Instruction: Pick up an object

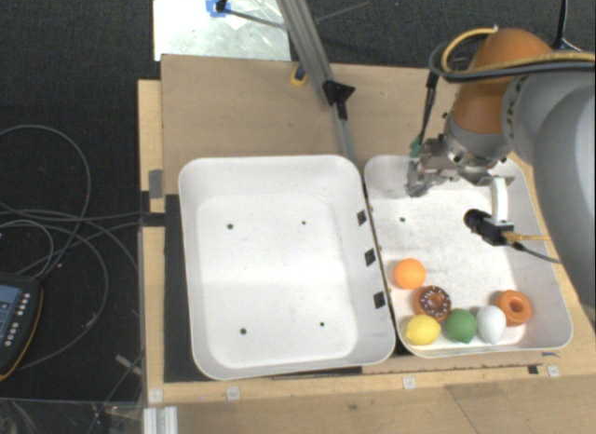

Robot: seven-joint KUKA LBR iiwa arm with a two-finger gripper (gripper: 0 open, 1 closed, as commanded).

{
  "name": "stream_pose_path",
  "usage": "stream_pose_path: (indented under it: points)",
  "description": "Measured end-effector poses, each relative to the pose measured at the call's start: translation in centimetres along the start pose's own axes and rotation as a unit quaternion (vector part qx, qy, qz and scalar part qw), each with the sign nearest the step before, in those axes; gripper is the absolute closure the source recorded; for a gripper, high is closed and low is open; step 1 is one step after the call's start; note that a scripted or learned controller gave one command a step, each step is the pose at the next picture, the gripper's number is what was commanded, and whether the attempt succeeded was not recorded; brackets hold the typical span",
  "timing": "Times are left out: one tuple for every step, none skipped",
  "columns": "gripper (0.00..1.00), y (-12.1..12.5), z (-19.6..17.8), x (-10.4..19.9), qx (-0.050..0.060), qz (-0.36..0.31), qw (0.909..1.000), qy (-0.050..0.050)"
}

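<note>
My gripper [419,181] hangs over the far end of the right bin [549,330], well away from the objects. Along that bin's near edge lie an orange ball [409,274], a brown sprinkled donut [434,303], a yellow lemon-like fruit [423,330], a green ball [459,325], a white egg-shaped object [490,323] and an orange ring [514,306]. Nothing shows between the gripper's fingers.
The left bin [279,264] lies beside the right one, joined by black clips [370,255]. A grey pole [312,46] slants across the back of the bench. A black cable fitting [484,225] hangs off the arm over the right bin.
</note>
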State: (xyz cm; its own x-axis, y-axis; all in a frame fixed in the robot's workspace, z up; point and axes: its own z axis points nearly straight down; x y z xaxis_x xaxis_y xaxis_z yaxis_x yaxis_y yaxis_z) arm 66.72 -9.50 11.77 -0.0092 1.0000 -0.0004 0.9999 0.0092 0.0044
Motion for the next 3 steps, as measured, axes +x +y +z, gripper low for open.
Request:
stream_pose_path:
  points:
    - [1.0, 0.0, -5.5, -1.0, -0.002, 0.004, 1.0, 0.0]
    - [1.0, 0.2, -10.9, -1.0, -0.002, 0.002, 1.0, -0.001]
    - [1.0, -1.7, -12.1, 3.4, 0.001, 0.0, 1.0, 0.001]
